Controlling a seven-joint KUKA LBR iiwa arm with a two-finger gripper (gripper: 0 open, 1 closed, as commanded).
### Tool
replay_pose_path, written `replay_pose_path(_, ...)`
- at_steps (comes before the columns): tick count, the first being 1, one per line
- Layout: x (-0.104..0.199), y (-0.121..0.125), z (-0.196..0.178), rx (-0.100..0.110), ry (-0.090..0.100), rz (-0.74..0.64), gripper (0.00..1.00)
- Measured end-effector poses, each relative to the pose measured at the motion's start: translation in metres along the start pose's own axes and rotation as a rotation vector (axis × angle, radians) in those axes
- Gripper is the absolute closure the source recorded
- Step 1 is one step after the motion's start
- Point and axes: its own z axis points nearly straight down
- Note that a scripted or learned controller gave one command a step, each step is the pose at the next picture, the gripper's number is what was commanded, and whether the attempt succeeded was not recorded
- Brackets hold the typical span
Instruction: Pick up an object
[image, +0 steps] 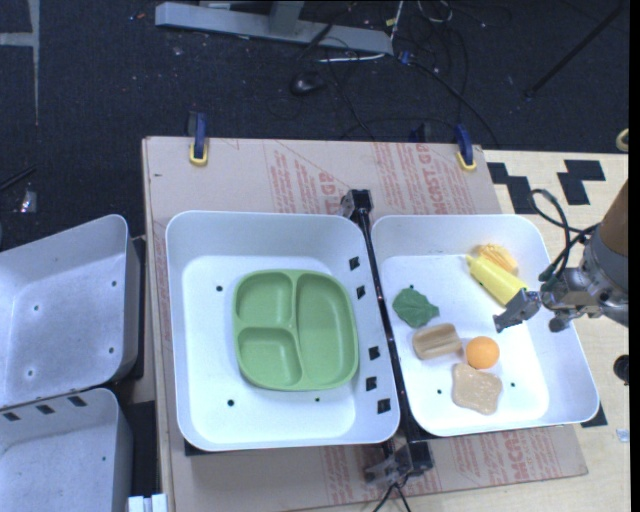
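Step in hand: an approach is judged to be under way; nothing is seen between the fingers of the tool (522, 308).
Tool: it is placed over the right bin (570, 400), near that bin's right wall, with the arm (612, 262) reaching in from the right; whether the fingers are apart or together cannot be told.
Candidates: a yellow block (495, 278) lies just left of the tool, with a pale yellow piece (497, 256) touching it on the far side; an orange ball (482, 352) lies nearer, a tan block (436, 341) beside the ball, a beige lump (476, 389) nearest, a green lump (414, 306) toward the left wall.
Doing it well: the yellow block is judged the closest target; a straight descent is advised, with the fingers set across its narrow side.
In the way: the pale piece against the block may be caught too; the ball may roll if nudged.
Around: a green tray (297, 330) sits in the left bin (200, 400); both bins rest on the counter (260, 175).
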Motion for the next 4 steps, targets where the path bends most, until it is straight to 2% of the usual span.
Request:
replay_pose_path(1,0.0,0.002,-0.005,-0.01,-0.003,-0.003,0.0)
replay_pose_path(2,0.007,0.001,0.041,-0.005,0.0,-0.002,0.0)
replay_pose_path(3,0.003,-0.005,0.101,-0.003,0.0,0.0,0.0)
replay_pose_path(4,0.003,-0.003,0.133,-0.014,-0.002,0.0,0.0)
